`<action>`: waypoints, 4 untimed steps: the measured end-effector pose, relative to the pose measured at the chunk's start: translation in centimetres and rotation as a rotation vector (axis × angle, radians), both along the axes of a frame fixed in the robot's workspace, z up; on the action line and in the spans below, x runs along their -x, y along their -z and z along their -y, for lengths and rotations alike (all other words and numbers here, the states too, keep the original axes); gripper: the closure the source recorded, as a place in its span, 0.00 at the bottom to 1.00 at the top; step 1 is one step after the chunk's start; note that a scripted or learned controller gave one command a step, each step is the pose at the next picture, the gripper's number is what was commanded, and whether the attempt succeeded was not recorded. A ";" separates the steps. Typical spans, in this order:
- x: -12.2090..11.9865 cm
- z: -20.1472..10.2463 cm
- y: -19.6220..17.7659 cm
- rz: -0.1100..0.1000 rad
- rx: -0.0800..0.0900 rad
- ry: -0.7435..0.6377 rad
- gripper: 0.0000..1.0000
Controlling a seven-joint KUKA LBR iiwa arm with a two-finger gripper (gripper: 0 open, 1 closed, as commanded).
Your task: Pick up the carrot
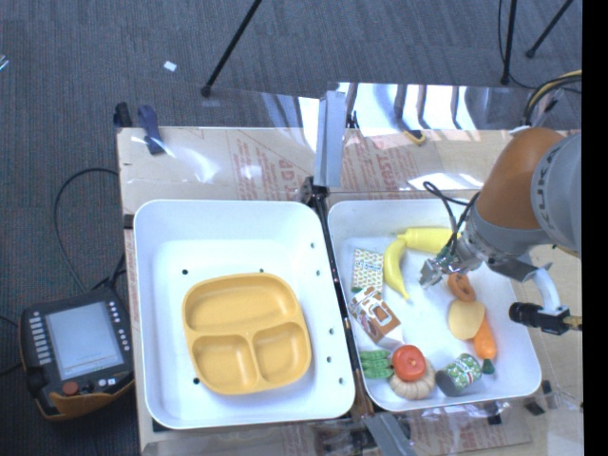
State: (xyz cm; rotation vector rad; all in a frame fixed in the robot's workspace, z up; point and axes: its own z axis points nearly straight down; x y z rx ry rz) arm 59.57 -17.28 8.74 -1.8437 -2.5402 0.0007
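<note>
The carrot [485, 338] lies at the lower right of the frame, in the right bin [527, 373], just beside a potato [465, 319]. The pincer [435, 272] hangs above them near the banana [394, 264], its jaws apart and empty, apparently readied for a grasp.

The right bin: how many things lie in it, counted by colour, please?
Yellow: 2, banana and corn
Orange: 2, carrot and small ring
Tan: 2
Red: 1
Green: 1
Mixed colours: 3
Total: 11
</note>
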 end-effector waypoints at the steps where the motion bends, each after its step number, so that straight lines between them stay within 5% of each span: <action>1: -0.1 -0.1 -1.0 -0.001 0.000 -0.004 1.00; 2: -1.2 -4.6 -2.0 0.002 0.000 0.000 1.00; 3: 7.4 -2.3 0.1 -0.002 -0.002 -0.227 1.00; 4: 11.9 4.2 -10.4 0.006 0.003 -0.440 1.00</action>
